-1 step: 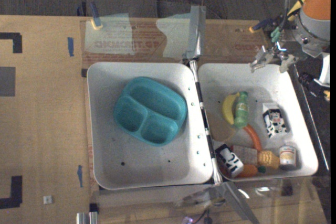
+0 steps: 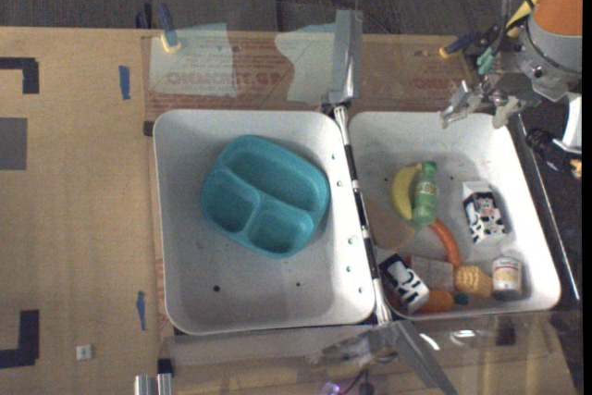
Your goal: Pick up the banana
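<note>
Camera view: gripper (image 2: 481, 104) is hovering over the top rim of the right bin (image 2: 536, 227), fingers spread apart, gripping nothing. Banana (image 2: 402, 191) is lying in the right bin's upper-left part, touching the green bottle (image 2: 425, 194) on its right side, well apart from the gripper. Below the bottle a carrot (image 2: 447, 241) is lying at a slant. A black-and-white carton (image 2: 484, 216) is sitting right of the bottle. A small can (image 2: 506, 277) is standing near the bin's lower right corner. A teal divided plate (image 2: 265, 195) is sitting in the left bin (image 2: 185, 282).

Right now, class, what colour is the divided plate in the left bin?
Teal, seen in the camera view from above.
</note>
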`<state>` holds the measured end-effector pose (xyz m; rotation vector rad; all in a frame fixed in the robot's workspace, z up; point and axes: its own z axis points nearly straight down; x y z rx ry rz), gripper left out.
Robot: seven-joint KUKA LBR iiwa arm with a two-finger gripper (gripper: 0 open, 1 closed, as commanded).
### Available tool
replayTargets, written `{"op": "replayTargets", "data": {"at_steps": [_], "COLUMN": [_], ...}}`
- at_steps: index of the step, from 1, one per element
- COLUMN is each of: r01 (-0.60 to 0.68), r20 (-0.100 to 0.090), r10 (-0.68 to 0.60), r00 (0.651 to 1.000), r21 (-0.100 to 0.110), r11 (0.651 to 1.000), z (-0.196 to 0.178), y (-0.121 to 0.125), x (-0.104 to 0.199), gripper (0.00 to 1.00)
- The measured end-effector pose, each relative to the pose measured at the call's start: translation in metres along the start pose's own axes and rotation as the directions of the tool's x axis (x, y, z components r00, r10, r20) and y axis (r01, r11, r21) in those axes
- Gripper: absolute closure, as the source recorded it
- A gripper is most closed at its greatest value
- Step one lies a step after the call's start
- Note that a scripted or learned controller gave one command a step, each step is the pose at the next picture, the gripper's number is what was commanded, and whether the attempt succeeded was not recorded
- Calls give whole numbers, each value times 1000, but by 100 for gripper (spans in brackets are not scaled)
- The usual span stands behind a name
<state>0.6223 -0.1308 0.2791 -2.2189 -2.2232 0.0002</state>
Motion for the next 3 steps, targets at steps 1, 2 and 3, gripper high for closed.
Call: {"op": "replayTargets", "data": {"at_steps": [1,2,3], "r01": [-63,6,3], "r20": [0,3,7], "r10": [63,-6,-3], "r00": [998,1000,1000], "r21": [-1,-12,-16], "r11": [998,1000,1000], "z": [155,189,178], "y": [-35,-63,-62], "x": [6,29,27], "gripper": [0,0,100]}}
